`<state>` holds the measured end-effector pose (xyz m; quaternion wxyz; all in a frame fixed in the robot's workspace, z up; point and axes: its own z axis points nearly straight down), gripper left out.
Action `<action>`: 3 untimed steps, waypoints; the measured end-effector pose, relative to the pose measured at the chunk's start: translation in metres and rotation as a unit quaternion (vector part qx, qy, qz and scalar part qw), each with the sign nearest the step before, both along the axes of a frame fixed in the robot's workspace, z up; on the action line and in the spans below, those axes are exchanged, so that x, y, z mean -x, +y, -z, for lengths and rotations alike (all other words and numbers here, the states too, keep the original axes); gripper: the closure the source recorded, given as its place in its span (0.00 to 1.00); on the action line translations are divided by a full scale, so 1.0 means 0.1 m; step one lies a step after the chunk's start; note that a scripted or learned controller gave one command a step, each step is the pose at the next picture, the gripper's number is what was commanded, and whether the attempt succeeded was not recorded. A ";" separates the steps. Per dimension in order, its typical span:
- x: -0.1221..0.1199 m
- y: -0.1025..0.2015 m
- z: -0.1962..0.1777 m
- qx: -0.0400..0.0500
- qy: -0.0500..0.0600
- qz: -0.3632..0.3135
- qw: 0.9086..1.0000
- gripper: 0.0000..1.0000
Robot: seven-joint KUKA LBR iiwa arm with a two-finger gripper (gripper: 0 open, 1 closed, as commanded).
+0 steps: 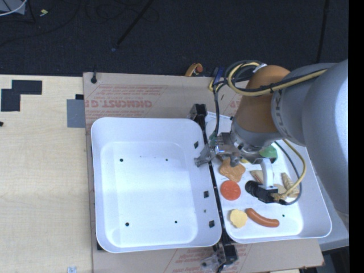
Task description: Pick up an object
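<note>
The arm reaches in from the right and hangs over the right bin (315,223). My gripper (226,157) is low at that bin's left side, just above a tan bread-like piece (233,170). A red round slice (230,190) lies directly in front of the bread piece. Nearer the front lie a yellow chunk (238,218) and a red-orange sausage (262,218). A green item (268,151) peeks out from under the wrist, and a small tan piece (286,181) lies to the right.
The left bin (105,152) stands beside the right one, their rims meeting along a dark divider (215,198). The arm's grey body covers the right bin's back half. A brown board (142,98) lies under both bins.
</note>
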<state>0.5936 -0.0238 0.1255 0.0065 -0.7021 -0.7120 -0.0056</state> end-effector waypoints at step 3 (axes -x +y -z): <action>0.76 -0.43 -0.66 0.008 0.000 0.007 1.000 0.00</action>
